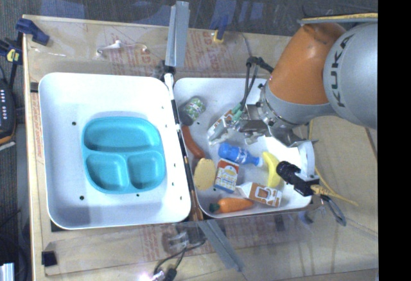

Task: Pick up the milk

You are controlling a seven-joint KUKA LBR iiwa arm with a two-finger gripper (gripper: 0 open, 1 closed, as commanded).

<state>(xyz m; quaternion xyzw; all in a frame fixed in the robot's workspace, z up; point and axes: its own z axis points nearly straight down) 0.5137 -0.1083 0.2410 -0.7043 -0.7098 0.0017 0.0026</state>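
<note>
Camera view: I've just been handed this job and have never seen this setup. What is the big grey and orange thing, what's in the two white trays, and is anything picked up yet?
This is one fixed camera looking down at a slant on a bench. The grey and orange shape is the robot arm, reaching in from the right, with its working end low over the right bin. The left bin holds a blue divided tray. The right bin is cluttered with toy groceries: a blue bottle, a carrot, a banana, a yellow wedge, a green can and two small cartons. Either carton could be the milk, since the labels are too small to read. Both lie in the bin, so the milk is not yet picked up.
</note>
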